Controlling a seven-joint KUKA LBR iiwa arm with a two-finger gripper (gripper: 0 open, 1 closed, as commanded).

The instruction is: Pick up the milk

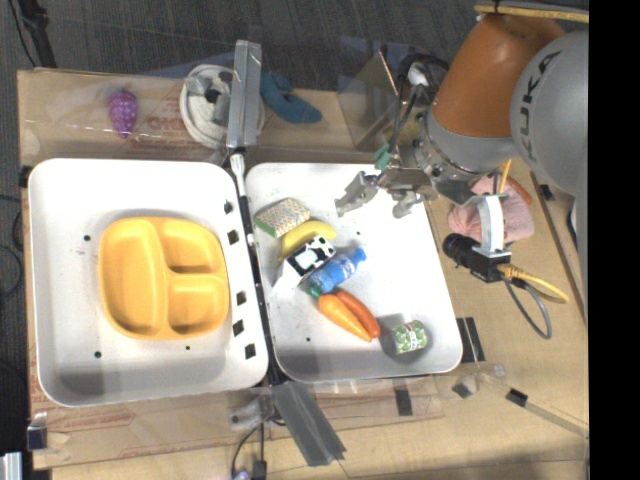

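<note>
Both bins, the left bin [60, 268] and the right bin [420, 278], look like smooth matt white plastic, lightly scuffed. In the left bin the yellow tray [165, 273] is moulded plastic with a soft sheen. Near the right bin's middle, the milk [313, 256] looks like a small printed black-and-white piece, the blue bottle [335, 270] glossy plastic, the carrot [348, 313] smooth orange plastic. The gripper [383, 194] is dull grey metal. The arm's orange band [480, 68] shines glossy; its grey shell is satin. The bench [70, 118] looks like pale wood under clear film.
</note>
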